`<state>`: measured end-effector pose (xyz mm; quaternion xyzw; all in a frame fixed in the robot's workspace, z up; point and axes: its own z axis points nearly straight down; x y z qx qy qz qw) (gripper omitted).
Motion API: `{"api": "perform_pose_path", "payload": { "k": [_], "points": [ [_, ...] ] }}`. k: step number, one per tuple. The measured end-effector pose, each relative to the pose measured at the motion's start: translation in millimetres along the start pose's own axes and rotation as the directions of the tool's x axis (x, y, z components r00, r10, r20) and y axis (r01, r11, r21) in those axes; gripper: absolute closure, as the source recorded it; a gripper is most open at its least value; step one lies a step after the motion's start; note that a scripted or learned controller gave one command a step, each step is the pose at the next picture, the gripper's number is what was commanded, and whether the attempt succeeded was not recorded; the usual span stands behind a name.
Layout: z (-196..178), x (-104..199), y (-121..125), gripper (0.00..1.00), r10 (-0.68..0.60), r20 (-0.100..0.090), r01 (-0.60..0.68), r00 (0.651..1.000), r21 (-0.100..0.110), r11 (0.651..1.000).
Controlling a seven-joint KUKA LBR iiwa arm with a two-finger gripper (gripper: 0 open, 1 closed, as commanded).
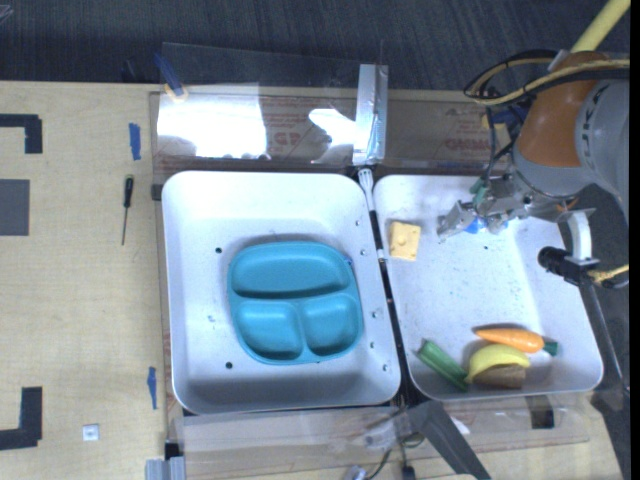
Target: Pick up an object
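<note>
Risk of a missed grasp: yellow cheese-like block (404,239) lying near the right white bin (470,303)'s back left corner, close against the wall, orange carrot (510,338), yellow banana (497,361) and green piece (441,359) crowded at its front edge. Gripper (478,213) low at the back edge, apart from all, carrying nothing visible; opening too blurred, cannot tell.

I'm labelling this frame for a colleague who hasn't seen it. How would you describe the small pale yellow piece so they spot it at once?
Start at the right white bin. Look to its upper left corner, close to the divider between the bins: the small pale yellow square block lies there alone. It is flat and boxy, unlike the carrot, banana and green vegetable clustered at the bin's lower edge.
</note>
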<state>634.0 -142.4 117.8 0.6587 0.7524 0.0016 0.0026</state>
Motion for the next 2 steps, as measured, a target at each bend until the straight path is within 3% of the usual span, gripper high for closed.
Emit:
{"api": "perform_pose_path", "payload": {
  "k": [1,2],
  "points": [
    [30,-32,22,0.0,0.036,-0.013,-0.036,0.999,0.04,0.999],
    [-28,-18,8,0.0,-0.108,0.0,0.108,0.994,0.001,0.994]
  ]
}}
